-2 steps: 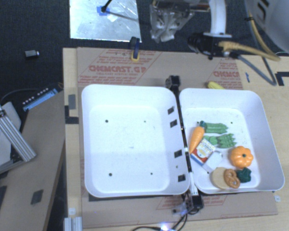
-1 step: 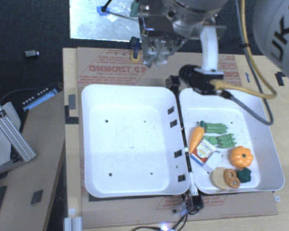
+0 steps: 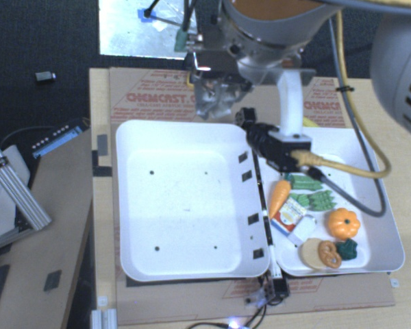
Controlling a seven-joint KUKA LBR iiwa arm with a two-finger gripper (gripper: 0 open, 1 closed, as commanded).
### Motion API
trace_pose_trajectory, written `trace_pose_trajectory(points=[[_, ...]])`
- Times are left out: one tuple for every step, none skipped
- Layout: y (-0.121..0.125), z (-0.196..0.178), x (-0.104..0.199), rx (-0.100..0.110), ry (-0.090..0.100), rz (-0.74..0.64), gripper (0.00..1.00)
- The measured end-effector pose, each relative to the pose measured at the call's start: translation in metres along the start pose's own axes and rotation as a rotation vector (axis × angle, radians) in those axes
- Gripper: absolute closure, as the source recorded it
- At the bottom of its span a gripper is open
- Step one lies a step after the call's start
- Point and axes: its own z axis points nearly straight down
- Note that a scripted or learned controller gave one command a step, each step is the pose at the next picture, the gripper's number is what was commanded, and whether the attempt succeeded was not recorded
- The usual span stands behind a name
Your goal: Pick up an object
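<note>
Two white bins (image 3: 178,204) sit on tan cardboard printed with red lettering (image 3: 157,96), the right one holding an orange carrot (image 3: 279,196), an orange pumpkin (image 3: 343,223), green pea pods (image 3: 314,199), a brown pretzel (image 3: 328,253) and a dark green piece (image 3: 349,249).
</note>
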Motion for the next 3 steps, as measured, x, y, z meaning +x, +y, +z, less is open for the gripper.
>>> trace_pose_trajectory(points=[[-0.01, -0.001, -0.087, -0.002, -0.002, 0.014, 1.0], [-0.01, 0.001, 0.004, -0.001, 0.001, -0.004, 1.0], [0.048, 0.001, -0.021, -0.004, -0.002, 0.01, 1.0]])
